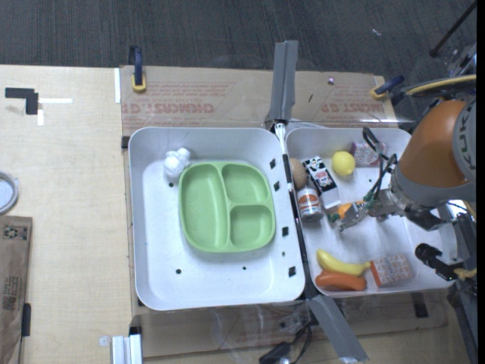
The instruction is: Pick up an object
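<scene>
The left bin (151, 226), centre frame, holds a green divided plate (226, 205) and a small white toy (176, 162). The right bin (394, 290) holds a milk carton (320, 179), can (309, 205), banana (341, 263), carrot (340, 281) and lemon (343, 163). The claw (350, 217) hovers mid-bin over a small orange piece; whether it grips anything, I cannot tell. The light, stiff carton probably suits a grip across its narrow sides.
</scene>
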Motion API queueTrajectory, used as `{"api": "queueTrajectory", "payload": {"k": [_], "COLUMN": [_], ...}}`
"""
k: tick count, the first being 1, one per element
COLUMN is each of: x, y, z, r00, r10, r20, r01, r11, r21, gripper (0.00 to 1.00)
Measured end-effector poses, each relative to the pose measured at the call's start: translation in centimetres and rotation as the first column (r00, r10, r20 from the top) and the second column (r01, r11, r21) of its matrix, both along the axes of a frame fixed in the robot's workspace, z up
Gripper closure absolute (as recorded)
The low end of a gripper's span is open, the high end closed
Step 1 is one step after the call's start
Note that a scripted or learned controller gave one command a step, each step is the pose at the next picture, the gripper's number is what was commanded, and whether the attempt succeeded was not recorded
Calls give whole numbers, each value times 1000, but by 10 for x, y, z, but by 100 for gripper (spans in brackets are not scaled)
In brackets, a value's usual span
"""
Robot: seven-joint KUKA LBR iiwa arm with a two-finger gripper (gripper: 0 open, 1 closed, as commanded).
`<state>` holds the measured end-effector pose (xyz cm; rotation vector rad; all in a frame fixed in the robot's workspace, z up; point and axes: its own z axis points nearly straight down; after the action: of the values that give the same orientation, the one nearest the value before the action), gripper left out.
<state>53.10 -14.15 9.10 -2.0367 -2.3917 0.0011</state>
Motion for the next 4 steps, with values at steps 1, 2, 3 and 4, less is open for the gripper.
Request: {"api": "queueTrajectory", "payload": {"k": [1, 2, 3, 4], "x": [65, 68, 59, 59], "y": [15, 16, 68, 68], "z": [-3, 7, 117, 117], "r00": [994, 994, 988, 988], "r10": [110, 111, -153, -153], "r20": [-25, -14, 0, -1], "r01": [-110, -111, 153, 153], "r11": [994, 994, 988, 988], "r21": [0, -2, -2, -2], "gripper": [0, 100, 100, 0]}}
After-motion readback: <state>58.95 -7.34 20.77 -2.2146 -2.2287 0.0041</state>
